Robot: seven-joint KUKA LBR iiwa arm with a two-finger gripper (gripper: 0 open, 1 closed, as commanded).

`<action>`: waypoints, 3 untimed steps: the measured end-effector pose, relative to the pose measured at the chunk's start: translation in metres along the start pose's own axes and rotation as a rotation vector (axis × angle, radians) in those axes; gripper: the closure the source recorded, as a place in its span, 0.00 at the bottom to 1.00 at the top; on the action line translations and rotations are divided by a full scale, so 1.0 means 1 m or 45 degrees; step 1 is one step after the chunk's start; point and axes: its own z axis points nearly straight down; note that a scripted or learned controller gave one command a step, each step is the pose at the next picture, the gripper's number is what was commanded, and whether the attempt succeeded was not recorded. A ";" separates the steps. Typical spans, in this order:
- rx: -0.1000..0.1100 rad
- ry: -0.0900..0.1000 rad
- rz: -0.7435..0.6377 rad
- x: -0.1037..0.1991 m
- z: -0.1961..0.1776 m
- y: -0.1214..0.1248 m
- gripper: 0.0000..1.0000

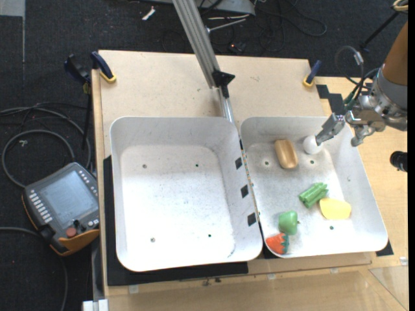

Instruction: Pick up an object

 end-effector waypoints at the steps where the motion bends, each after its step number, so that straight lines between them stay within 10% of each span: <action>1: -0.005 -0.001 -0.001 0.000 -0.003 0.001 0.00; 3: 0.002 0.000 0.003 0.002 0.105 -0.004 0.00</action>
